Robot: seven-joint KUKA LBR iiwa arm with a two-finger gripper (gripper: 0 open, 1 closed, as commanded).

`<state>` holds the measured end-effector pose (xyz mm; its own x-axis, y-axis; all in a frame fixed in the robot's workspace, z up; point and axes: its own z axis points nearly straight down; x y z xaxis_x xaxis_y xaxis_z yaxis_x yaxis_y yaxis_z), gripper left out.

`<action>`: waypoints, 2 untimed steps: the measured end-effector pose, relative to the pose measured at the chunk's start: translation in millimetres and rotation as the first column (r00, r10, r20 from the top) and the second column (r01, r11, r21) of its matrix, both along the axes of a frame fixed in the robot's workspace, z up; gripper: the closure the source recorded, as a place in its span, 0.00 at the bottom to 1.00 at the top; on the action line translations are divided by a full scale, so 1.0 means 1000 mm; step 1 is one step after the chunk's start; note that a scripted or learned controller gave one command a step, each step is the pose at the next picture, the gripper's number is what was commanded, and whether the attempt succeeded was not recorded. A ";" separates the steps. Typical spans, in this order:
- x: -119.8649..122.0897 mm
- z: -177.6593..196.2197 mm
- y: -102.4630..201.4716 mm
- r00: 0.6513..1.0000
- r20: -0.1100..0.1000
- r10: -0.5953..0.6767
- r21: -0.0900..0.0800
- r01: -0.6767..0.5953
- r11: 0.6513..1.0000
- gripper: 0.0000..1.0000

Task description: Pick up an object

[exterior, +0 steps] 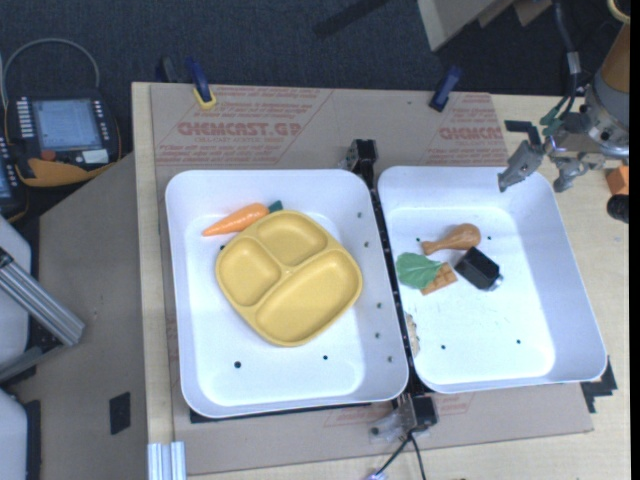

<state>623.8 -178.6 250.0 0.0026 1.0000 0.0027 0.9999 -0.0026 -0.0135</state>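
- The gripper [545, 164] hangs over the far right corner of the right bin [560, 353], its two grey fingers [517, 168] spread apart with nothing between them.
- Above the fingers, the grey wrist of the arm [612, 103] runs off toward the upper right.
- Below and to the left of the gripper, well apart from it, three small things lie close together in the right bin's far half.
- A toy chicken drumstick [453, 238] lies farthest back of the three, its thick end pointing right.
- A black block [477, 268] sits just in front of the drumstick, near it on the right.
- A green leaf-shaped toy [417, 268] lies to the left of the block, with a small orange piece [439, 280] touching its lower right side.
- The left bin [190, 348] holds a yellow divided plate [288, 278], tilted in the view, with three compartments.
- A toy carrot [236, 219] lies just beyond the plate's far left edge, its green top pointing right.
- Both bins rest side by side on a brown board [330, 118] with red lettering.
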 end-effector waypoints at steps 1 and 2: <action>0.002 0.007 0.001 1.000 0.013 0.003 -0.003 -0.003 1.000 0.00; -0.001 -0.053 0.008 1.000 0.006 0.003 -0.001 -0.003 1.000 0.00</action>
